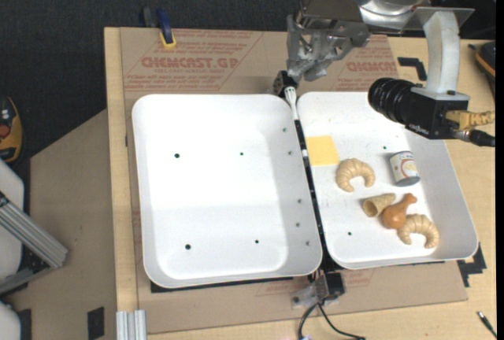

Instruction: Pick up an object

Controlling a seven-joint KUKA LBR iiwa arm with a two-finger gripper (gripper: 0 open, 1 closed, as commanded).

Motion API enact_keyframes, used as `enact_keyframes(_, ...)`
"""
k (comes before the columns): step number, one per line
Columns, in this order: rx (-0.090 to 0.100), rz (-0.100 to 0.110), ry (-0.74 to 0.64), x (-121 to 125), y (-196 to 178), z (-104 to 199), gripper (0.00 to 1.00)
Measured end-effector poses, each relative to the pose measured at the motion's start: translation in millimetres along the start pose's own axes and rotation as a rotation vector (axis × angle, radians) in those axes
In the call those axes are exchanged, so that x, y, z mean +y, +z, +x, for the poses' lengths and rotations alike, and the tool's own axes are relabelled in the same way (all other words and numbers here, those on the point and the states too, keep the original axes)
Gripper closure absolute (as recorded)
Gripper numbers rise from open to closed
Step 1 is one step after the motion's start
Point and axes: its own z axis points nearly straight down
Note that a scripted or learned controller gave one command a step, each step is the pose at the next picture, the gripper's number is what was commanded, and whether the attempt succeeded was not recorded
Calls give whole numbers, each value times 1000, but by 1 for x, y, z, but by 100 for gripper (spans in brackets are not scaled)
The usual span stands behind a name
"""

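The gripper [315, 55] is seen above the far edge of the right bin [465, 205], at the seam with the left bin [150, 173]; whether its fingers are spread or pressed together cannot be told. Nothing is seen between them. Within the right bin, a yellow square [321, 150] lies nearest the seam. A croissant [355, 174] is placed just beyond it, with a can [403, 167] farther from the seam. A cone [378, 205], a drumstick [398, 210] and a second croissant [419, 230] are clustered at the near edge, the drumstick's long axis slanting up toward the can.
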Motion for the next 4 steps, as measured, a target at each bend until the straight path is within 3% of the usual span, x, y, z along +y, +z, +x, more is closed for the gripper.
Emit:
enact_keyframes(1, -1, 1, 0, 0, 0, 0, 0)
enact_keyframes(2, 1, -4, -1, 1, -11, 1, 100)
enact_keyframes(3, 0, -2, 0, 1, -10, 0, 0)
enact_keyframes(4, 2, -7, -1, 1, -21, 1, 100)
